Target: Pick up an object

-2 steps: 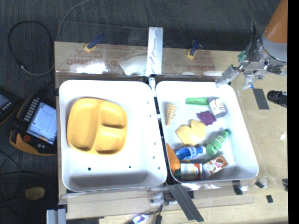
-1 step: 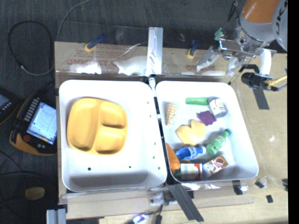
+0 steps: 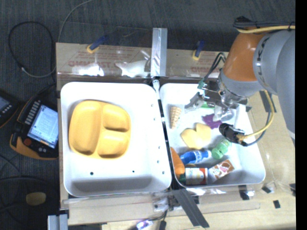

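Bench (image 3: 110, 61) bears two white bins (image 3: 96, 181) on dark carpet (image 3: 29, 13).

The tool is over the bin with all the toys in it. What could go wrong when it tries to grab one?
The tool hangs over the right bin, where things crowd together. The yellow heart-shaped piece, blue bottle and green piece lie close, so it might pinch two or push one aside. The purple piece sits partly under the arm, so it could get knocked. The black cable dangles low and might snag.
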Robot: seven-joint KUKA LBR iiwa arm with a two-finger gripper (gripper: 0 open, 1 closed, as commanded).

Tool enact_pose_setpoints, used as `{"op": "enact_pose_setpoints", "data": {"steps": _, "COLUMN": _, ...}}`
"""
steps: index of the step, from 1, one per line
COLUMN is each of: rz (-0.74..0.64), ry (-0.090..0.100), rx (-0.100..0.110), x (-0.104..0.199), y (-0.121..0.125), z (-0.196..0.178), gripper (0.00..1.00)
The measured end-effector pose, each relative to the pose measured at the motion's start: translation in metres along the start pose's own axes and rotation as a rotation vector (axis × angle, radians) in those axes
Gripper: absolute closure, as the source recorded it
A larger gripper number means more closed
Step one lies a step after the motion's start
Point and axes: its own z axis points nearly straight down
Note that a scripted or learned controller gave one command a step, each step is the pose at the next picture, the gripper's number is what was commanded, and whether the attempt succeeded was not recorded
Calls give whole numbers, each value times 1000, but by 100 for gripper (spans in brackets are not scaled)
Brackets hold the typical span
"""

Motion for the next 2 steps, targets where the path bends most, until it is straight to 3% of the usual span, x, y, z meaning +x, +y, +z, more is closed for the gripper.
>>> {"op": "enact_pose_setpoints", "data": {"steps": 1, "rz": -36, "ry": 3, "rx": -15, "x": -38, "y": -47, "z": 101, "gripper": 0}}
{"op": "enact_pose_setpoints", "data": {"steps": 2, "rz": -39, "ry": 6, "rx": -17, "x": -35, "y": -46, "z": 92, "gripper": 100}}
